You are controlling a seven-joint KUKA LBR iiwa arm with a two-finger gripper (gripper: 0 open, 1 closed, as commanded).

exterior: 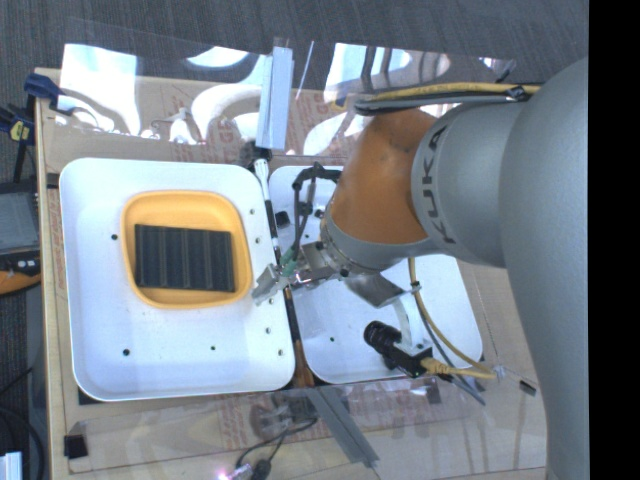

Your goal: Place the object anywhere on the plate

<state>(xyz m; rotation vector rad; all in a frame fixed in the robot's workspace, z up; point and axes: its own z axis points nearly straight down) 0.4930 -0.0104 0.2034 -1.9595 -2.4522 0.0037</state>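
While the grey arm with its orange band leans in from the right of the frame, I see its tool [272, 280] sitting low over the ridge between the two shallow white bins, at the lower right corner of the yellow plate with a dark ribbed rectangular object [185, 258] lying at its centre. Since the object rests inside the plate's rim [182, 205] in the left bin [90, 348], I judge the placing done. Whether the tool is wide or narrow I cannot tell.
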